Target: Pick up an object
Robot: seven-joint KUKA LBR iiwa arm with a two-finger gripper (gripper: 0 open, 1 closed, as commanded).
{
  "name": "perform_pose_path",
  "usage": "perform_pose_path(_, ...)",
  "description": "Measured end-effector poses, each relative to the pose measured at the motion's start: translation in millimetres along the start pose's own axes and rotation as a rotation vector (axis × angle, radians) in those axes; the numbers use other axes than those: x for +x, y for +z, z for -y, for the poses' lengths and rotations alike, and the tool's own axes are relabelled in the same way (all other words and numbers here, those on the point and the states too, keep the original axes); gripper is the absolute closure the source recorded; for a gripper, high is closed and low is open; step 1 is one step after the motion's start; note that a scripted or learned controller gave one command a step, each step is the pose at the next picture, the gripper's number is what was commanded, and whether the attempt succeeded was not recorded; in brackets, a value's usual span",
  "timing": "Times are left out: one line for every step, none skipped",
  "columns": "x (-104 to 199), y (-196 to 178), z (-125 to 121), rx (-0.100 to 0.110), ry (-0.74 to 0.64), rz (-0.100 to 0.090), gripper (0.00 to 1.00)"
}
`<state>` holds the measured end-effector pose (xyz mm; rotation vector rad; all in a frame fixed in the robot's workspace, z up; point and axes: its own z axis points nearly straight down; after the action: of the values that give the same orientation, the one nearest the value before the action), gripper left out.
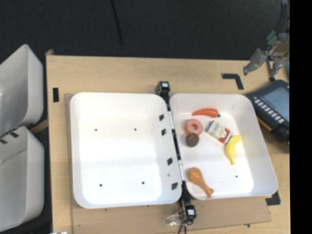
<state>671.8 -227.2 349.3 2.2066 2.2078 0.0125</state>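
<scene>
All the loose objects lie in the right bin (253, 179). A red-orange pepper-like toy (205, 112) rests near its far wall. Below it sit a pink ring (193, 126) and a brown ball (192, 140), close together near the divider. A small white and red box (218, 131) lies tilted to their right, with a yellow banana (233, 148) just beyond it. An orange-brown drumstick (200, 178) lies alone near the front wall.
The left bin (78, 145) sits beside the right one, joined at a black-clipped divider (171, 140). A black handheld panel (273, 108) lies on the bench at the right. Grey metal parts (265, 57) hang at the top right. White moulded shapes (19, 91) stand at the left.
</scene>
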Motion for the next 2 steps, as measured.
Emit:
perform_pose_path(-3, -213, -21, -0.002, -0.003, 0.002, 0.0)
perform_pose_path(-3, -202, -21, 0.018, -0.009, -0.006, 0.0)
